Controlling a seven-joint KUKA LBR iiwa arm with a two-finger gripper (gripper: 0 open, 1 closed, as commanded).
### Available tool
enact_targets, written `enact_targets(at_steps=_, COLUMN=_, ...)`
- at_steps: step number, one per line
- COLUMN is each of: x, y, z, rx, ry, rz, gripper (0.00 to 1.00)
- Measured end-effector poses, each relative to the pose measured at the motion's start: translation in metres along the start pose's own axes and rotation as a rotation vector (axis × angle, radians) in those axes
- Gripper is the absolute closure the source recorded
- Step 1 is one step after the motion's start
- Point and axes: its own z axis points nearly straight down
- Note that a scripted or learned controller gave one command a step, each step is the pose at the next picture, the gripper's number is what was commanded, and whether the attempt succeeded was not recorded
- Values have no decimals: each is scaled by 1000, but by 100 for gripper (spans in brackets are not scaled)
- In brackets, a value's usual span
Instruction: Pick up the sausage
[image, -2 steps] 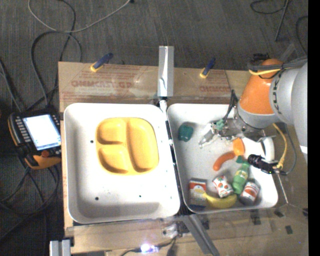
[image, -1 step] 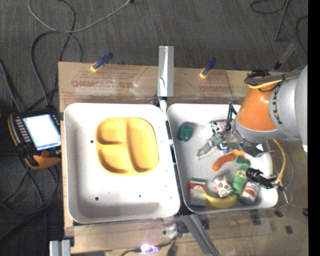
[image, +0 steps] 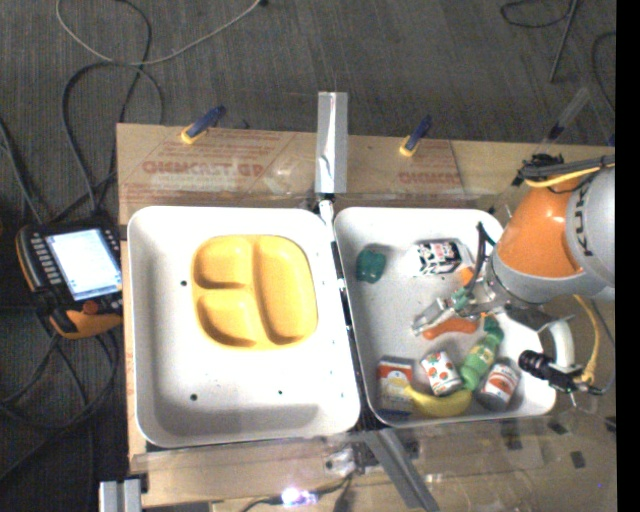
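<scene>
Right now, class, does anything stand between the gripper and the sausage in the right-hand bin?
Nothing visible does. The gripper is right above the reddish sausage in the right bin. A green bottle lies close beside the sausage, not between the two.

**Bench, floor and surroundings**

The bench (image: 250, 165) is topped with a brown cardboard-like sheet bearing faded red print, seen along its far edge. Two clamps (image: 203, 124) with yellow and blue parts are fixed at that far edge, and an upright metal strip (image: 331, 140) stands between them. The floor (image: 120, 50) is covered with dark grey carpet, across which black and pale cables (image: 90, 80) are trailed. Beyond the bench's left edge, a handheld pendant (image: 72, 270) with a lit screen is laid on the floor. The scene is evenly lit from above.
</scene>
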Motion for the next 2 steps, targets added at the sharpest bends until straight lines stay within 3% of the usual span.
enact_targets(at_steps=1, x=1, y=1, z=-7, rx=0, ry=2, rz=-1, gripper=100)
enact_targets(at_steps=2, x=1, y=1, z=-7, rx=0, ry=2, rz=-1, gripper=0)
